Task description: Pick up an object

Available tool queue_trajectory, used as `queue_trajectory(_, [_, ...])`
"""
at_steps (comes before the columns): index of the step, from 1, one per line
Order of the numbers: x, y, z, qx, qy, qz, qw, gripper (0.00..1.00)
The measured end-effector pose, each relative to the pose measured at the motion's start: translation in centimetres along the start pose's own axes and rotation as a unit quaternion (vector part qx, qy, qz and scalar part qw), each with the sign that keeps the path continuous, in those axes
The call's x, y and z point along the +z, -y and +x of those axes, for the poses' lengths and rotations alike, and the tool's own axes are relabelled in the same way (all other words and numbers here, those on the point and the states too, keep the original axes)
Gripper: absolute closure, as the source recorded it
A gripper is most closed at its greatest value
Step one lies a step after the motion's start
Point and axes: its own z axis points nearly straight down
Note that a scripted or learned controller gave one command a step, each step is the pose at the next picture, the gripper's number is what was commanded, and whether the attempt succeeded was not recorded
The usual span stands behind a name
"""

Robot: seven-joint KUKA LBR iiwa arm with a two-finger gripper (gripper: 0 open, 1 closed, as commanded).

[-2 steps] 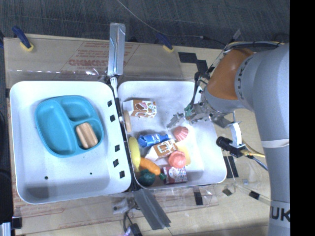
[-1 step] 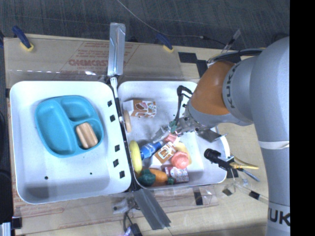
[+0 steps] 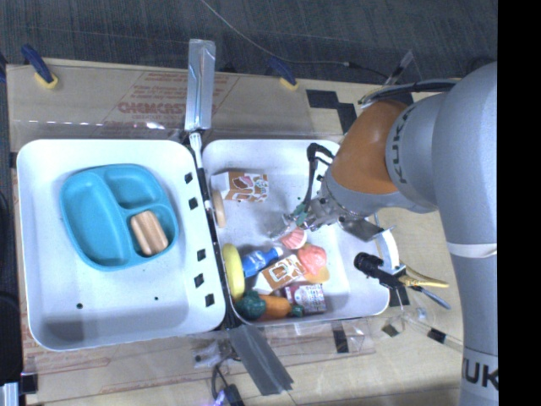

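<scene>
The arm (image 3: 439, 142) hides part of the right bin (image 3: 254, 155).

Grey arm (image 3: 461, 159) (orange band, blk cable)

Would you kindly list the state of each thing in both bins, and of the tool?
Blue divided plate: flat in the left bin, upright.
Bread roll: lying in the plate's lower right compartment.
Small brown carton: lying apart in the right bin.
Toy pile: heaped at that bin's near edge.
Tool: low over the pile, grip unclear.
</scene>
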Motion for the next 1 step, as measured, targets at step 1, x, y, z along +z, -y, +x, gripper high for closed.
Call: queue_trajectory(1, [-10.70,-0.67,5.43,0.081,0.001,-0.002,0.9967,1.00])
